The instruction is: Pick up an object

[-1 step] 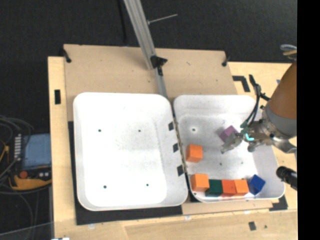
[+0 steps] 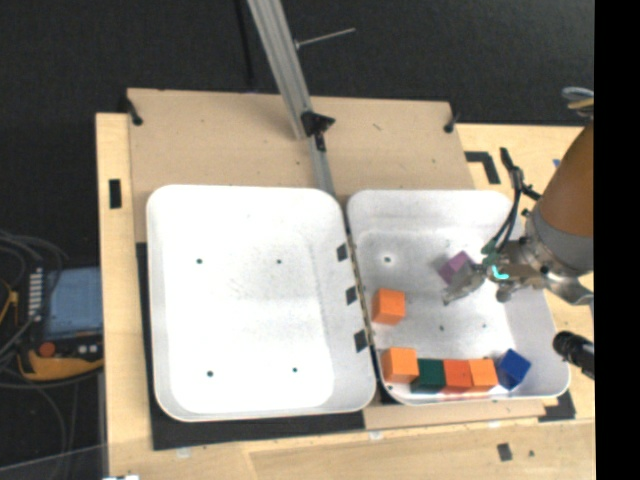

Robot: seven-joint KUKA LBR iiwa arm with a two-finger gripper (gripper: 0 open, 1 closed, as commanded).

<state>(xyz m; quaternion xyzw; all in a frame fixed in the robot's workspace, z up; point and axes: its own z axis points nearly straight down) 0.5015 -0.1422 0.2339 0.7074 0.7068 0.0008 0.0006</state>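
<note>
The gripper (image 2: 466, 284) sits right of centre in the frame, over the right bin (image 2: 420, 213), with a purple block (image 2: 458, 264) at its fingertips; I can't tell whether the fingers pinch it. A clean lift wants them squarely on opposite faces, then straight up, well apart from the lone orange cube (image 2: 389, 305).

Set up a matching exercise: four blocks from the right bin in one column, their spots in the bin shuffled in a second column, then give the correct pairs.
Things:
1. purple block
2. blue block
3. green block
4. lone orange block

Places:
A. right end of the front row
B. by the bin's left wall, apart from the row
C. mid-bin, at the gripper
D. in the front row, between two orange blocks

Pairs: 1-C, 2-A, 3-D, 4-B
</note>
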